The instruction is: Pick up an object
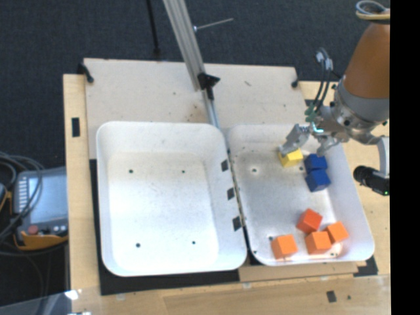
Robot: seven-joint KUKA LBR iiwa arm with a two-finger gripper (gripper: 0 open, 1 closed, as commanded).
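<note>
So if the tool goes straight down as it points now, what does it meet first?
Most likely the yellow block, just under the tool in the right bin; depth is hard to judge here.

Grey arm [359, 104], orange band, black cables

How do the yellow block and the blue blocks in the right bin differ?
The yellow block is smaller and paler than the blue blocks. The yellow block lies alone, right by the gripper; the blue blocks sit as a touching pair beside it. All lie in the right bin.
</note>
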